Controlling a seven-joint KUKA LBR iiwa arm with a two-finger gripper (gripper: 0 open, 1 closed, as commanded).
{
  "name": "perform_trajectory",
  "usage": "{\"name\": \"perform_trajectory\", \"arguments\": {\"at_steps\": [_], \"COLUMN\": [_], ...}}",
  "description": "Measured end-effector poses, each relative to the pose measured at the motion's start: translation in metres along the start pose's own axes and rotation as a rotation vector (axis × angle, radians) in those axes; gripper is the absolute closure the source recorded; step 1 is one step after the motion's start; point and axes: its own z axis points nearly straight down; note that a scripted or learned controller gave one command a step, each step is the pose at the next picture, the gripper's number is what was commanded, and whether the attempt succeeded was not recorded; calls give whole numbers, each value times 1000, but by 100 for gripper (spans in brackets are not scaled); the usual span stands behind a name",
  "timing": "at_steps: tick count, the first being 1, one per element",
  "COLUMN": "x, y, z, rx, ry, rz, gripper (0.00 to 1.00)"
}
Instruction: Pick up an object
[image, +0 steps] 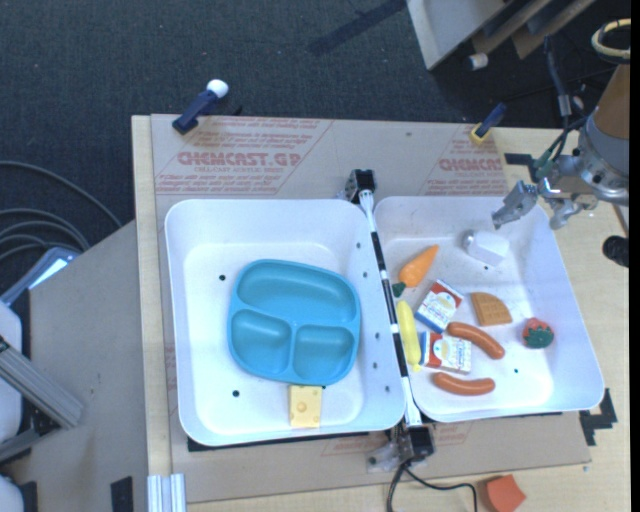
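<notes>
End effector (533, 205) fingers spread, holding nothing, white block (488, 247) just below-left, apart.

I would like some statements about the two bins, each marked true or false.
1. The blue divided plate lies in the left bin. True.
2. The cheese piece lies on top of the plate. False: it lies in the bin beside the plate's near edge.
3. The carrot is in the right bin. True.
4. The hand is over the left bin. False: it is at the right bin's far edge.
5. Two sausages lie in the right bin. True.
</notes>
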Motion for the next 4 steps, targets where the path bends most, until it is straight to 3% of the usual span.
{"name": "perform_trajectory", "arguments": {"at_steps": [1,2,3,4], "x": [46,88,88,139], "y": [2,-48,-48,-103], "z": [139,139,129,6], "rx": [0,1,-1,-1], "ry": [0,0,0,0], "rz": [-1,0,1,-1], "gripper": [0,0,100,100]}}
